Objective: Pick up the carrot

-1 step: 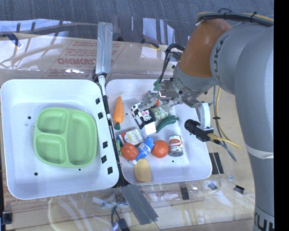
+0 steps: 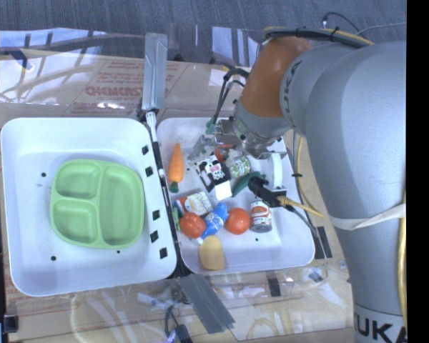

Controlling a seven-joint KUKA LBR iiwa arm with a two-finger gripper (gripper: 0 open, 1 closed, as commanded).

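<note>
At the near edge of the right bin (image 2: pixel 300 252) a pale yellow, potato-like piece (image 2: pixel 211 253) lies against the front wall. Just behind it sit 2 red-orange tomato-like balls (image 2: pixel 192 225) and (image 2: pixel 237 221), with a small blue-and-white item (image 2: pixel 214 220) between them. To the right of the second ball stands a small can with a red label (image 2: pixel 261 216). A little farther back lies a small packet with a yellow and white print (image 2: pixel 198 203).

The left bin (image 2: pixel 21 213) holds a light green divided plate (image 2: pixel 97 203) with 3 compartments, lying flat near its middle.

The carrot (image 2: pixel 175 164) lies in the right bin, along its left wall, orange body pointing away from the camera and green stem end toward the near side. It rests on the bin floor, apart from the jaws.

Farther in, a black-and-white patterned item (image 2: pixel 214 171) and a greenish can (image 2: pixel 239 167) lie close under the wrist. The jaws (image 2: pixel 225 148) hang over the back middle of the right bin, among this clutter; I cannot tell how far open they are or whether they grip anything. The grey arm (image 2: pixel 343 127) with its orange band (image 2: pixel 275 73) reaches in from the right. Beyond the bins, printed cardboard (image 2: pixel 86 84) covers the surface.
</note>
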